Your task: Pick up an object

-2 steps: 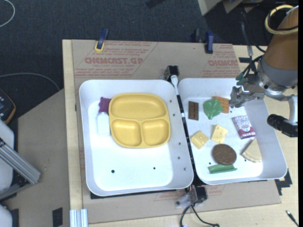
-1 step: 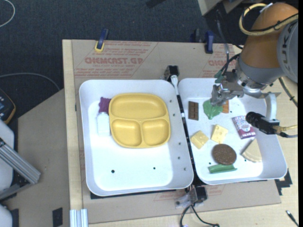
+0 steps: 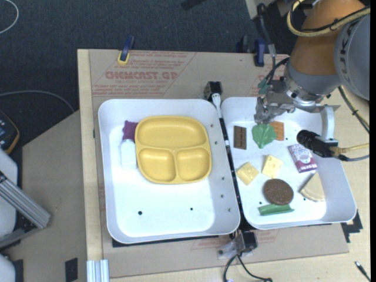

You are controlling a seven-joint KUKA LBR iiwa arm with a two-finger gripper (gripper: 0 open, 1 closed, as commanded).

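Evidently the gripper (image 3: 266, 117), clenched on the green leaf (image 3: 264, 134), should lift straight up, clearing the right bin (image 3: 343, 184).

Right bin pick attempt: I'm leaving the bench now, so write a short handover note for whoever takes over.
Hand: low in the right bin, directly over the green leaf-shaped piece; grip can't be judged.
Also in that bin: brown bar, two yellow cheese pieces, brown round cookie, green bean, purple packet.
Left bin: yellow divided plate.
Done: nothing lifted.
Left: grasp and raise one object.
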